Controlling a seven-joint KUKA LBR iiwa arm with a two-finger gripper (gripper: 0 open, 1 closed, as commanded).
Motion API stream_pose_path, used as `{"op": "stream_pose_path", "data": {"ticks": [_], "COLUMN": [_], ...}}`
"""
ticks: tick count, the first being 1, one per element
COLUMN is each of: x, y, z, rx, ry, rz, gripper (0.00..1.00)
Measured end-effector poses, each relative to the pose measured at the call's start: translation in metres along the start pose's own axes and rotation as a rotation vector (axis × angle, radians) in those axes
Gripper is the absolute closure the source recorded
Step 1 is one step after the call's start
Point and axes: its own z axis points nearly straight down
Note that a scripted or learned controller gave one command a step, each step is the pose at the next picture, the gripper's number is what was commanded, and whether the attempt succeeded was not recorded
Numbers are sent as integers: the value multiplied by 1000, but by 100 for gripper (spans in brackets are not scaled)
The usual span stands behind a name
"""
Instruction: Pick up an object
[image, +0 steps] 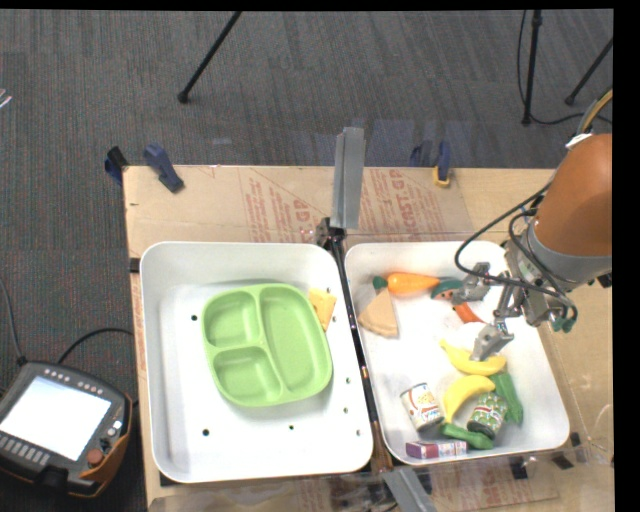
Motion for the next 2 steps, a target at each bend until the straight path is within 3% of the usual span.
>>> {"op": "stream_pose_path", "data": {"ticks": [1,2], "x": [88,34], "y": [47,70], "z": [103,104], "rx": [-1,-1], "ry": [-8,0], "rz": [207,248], "gripper": [0,0]}}
